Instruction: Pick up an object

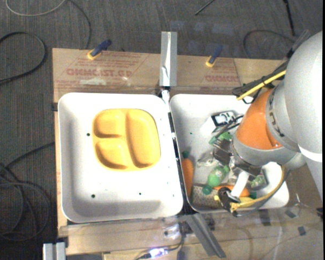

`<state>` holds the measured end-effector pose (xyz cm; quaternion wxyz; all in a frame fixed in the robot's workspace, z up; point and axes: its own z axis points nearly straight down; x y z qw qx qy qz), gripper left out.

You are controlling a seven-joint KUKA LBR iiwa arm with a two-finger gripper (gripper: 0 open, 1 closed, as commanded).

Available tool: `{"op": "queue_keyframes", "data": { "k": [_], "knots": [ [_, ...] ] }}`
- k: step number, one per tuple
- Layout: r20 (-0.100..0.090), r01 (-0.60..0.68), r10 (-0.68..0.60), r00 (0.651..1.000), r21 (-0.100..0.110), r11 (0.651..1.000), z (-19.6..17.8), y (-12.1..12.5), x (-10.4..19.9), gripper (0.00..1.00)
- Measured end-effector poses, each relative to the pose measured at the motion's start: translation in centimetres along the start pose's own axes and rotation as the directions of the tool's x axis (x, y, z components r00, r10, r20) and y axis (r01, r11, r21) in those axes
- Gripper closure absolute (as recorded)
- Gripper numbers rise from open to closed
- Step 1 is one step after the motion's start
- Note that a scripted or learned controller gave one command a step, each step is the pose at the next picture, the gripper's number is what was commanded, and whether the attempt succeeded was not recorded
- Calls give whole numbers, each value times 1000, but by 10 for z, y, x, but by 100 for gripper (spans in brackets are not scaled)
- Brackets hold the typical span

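Note:
The right bin [190, 117] holds a heap of small objects: an orange carrot-like piece [187, 173] by its left wall, green items [215, 176] in the middle, and a dark box with white print [223, 118] at the back. My gripper [223, 157] is low in this heap, under the arm's orange band [254, 126]. The wrist hides its fingertips. A yellow divided tray [127, 138] lies in the left bin [76, 194].
Yellow cabling [260, 195] loops from the wrist over the right bin's front corner. A metal divider post [167, 64] stands behind the gap between the bins. Blue and yellow clamps [99, 49] hold the cardboard backing. Cables trail on the floor at left.

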<state>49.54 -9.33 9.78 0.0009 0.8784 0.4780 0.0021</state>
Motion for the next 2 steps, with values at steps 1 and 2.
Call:
{"op": "queue_keyframes", "data": {
  "k": [1,2],
  "knots": [
    [2,1,-1,1000,7,1000,-7,-2,0,100],
    [9,-63,63,998,7,998,-84,-11,65,100]
  ]
}}
